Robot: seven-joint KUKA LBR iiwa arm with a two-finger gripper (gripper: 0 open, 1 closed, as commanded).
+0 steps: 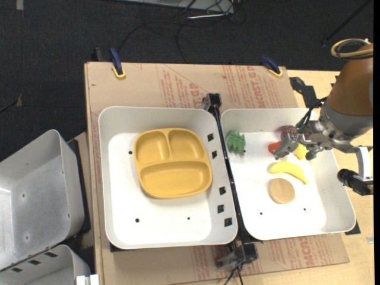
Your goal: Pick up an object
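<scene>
Over the right bin point(332, 221), gripper point(289, 140) touches red object point(276, 148)

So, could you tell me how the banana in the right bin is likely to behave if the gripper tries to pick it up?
The banana looks smooth and curved, so the fingers may slip along it unless they close across its middle. Lying flat on the right bin, it could pivot if nudged. It looks like a stiff toy, probably light. The tan disc sits close below it and may get bumped.

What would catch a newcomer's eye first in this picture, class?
The big yellow divided plate lying in the left bin stands out first. In the right bin, a banana lies just above a round tan disc, with a small green toy near the divider. The arm's hand hovers over the right bin.
</scene>
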